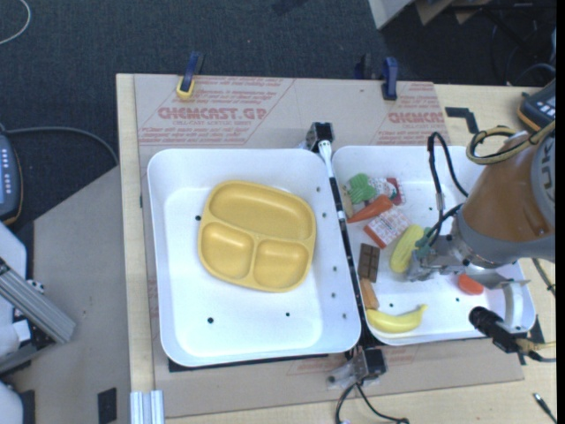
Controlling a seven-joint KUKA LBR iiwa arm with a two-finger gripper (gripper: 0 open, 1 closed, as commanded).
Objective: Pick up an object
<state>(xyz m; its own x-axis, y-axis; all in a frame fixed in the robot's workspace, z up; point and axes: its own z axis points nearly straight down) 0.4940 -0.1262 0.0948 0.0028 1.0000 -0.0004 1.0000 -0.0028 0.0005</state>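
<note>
1. Here the claw sits low in the right bin, at the end of the grey arm with its orange band, just beside a yellow-green lemon-like object.
2. Whether the claw is open or closed cannot be told from this angle, and nothing can be seen gripped in it.
3. The yellow-green object is oval and smooth; it lies near the middle of the right bin, tilted, its right end touching or nearly touching the claw.
4. Around it lie other small things: a green toy at the bin's upper part, an orange carrot just below that, and a red-and-white packet between the carrot and the yellow-green object.
5. A brown bar rests near the bin's left wall, with a tan piece below it.
6. A yellow banana lies along the near wall of the right bin, well below the claw.
7. A small red-orange object shows under the arm's wrist, partly hidden by it.
8. The left bin holds a yellow tray with 3 compartments, set near its middle.
9. Both bins rest on a tabletop covered with printed cardboard, clamped at the far edge by 2 clips.
10. Black cables loop over the right bin's far side beside the arm.
</note>
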